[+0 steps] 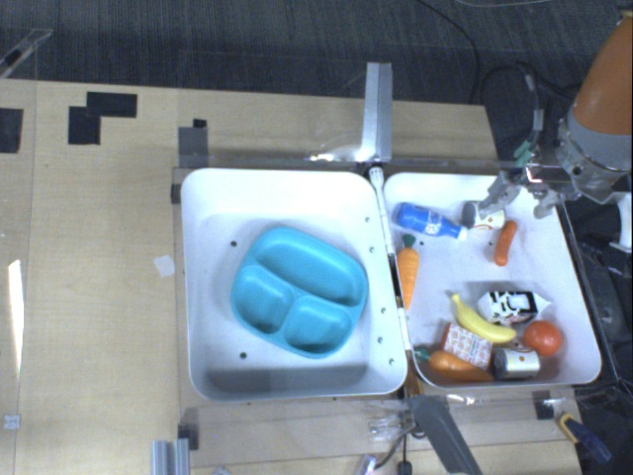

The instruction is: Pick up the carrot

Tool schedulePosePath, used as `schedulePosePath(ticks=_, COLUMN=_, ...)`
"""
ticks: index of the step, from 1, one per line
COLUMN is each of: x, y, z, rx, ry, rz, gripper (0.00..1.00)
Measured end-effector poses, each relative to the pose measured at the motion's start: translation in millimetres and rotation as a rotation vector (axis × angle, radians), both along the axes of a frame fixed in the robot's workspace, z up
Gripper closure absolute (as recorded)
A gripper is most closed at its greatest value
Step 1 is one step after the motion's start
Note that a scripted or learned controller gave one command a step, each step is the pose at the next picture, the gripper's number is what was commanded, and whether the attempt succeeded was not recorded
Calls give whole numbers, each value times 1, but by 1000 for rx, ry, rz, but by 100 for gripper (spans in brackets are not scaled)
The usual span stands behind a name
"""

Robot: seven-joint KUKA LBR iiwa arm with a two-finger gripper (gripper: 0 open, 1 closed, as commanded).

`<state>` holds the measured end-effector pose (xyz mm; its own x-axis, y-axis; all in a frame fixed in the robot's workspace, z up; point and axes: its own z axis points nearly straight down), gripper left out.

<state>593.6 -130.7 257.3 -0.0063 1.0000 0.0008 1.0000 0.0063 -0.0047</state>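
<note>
Camera view shows the pincer (509, 198) hanging over the far part of the right bin (584, 295), with its two fingers apart and nothing between them. The carrot (406, 276) lies down and to the left of the pincer, well apart from it, along the left wall of that bin, close to the divider between the two bins, with its green end toward the far side. Nearer to the pincer are other things: a blue bottle (427, 220) just to its left, and a small orange-red piece (504, 242) just below it, which could be mistaken for the target. More toys, among them a banana (482, 321) and a tomato (543, 338), lie further below the pincer.

I judge that the task is in the approach step, and no grasp is made yet. The next move calls for travel left and toward the near side, past the bottle, then a turn of the fingers across the carrot's long axis. The wall beside the carrot leaves little room for one finger, so the descent must be precise.
</note>
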Motion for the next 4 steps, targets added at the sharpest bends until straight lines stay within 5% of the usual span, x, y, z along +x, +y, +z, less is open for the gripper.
schedulePosePath(ticks=1, x=-36, y=18, z=-118, rx=0, ry=2, rz=-117, gripper=0)
schedulePosePath(ticks=2, x=-71, y=44, z=-169, rx=-2, ry=-19, rz=-164, gripper=0)
schedulePosePath(ticks=3, x=-69, y=45, z=-161, rx=-1, ry=-20, rz=-162, gripper=100)
schedulePosePath(ticks=4, x=-69, y=46, z=-154, rx=-1, ry=-16, rz=-161, gripper=100)
